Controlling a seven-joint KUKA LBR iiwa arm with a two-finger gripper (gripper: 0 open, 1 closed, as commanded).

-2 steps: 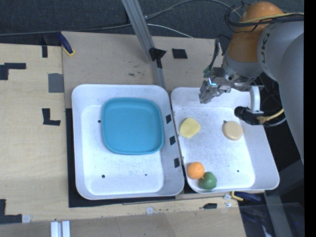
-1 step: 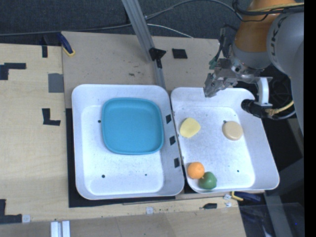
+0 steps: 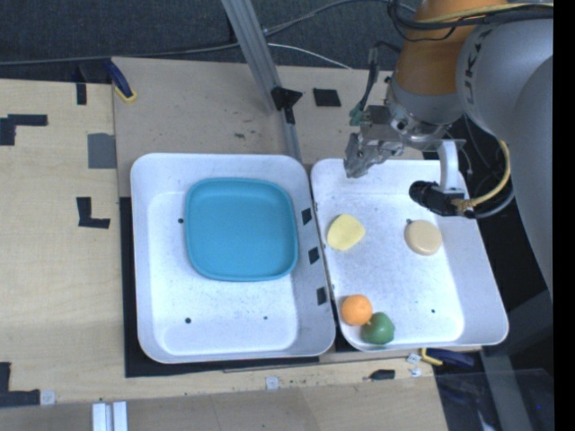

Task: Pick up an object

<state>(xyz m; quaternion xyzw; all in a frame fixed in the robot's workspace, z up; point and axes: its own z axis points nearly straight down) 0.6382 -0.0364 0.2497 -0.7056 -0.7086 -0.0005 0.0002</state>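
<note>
A: Tool sits at the far edge of the right-hand shallow white bin, hanging off the grey arm with the orange band. Nothing is between its fingers; how far apart they stand I cannot tell from this angle.

B: Candidates in that bin?

A: Four. A pale yellow rounded object, a cream-coloured round flat object, a small orange ball, and a green rounded object touching the ball at the near rim.

B: Nearest to the tool?

A: The yellow one — toward the camera from the tool and near the bin's left wall. The cream one lies off to the tool's right, well apart from the yellow.

B: Advice for the step?

A: Centre over the yellow object before descending, straddle its width, and mind the wall beside it. I'd avoid the orange-green pair — touching, so one finger would likely wedge between them.

B: Left bin?

A: A flat blue square plastic plate; poor grasp target, I'd judge.
</note>
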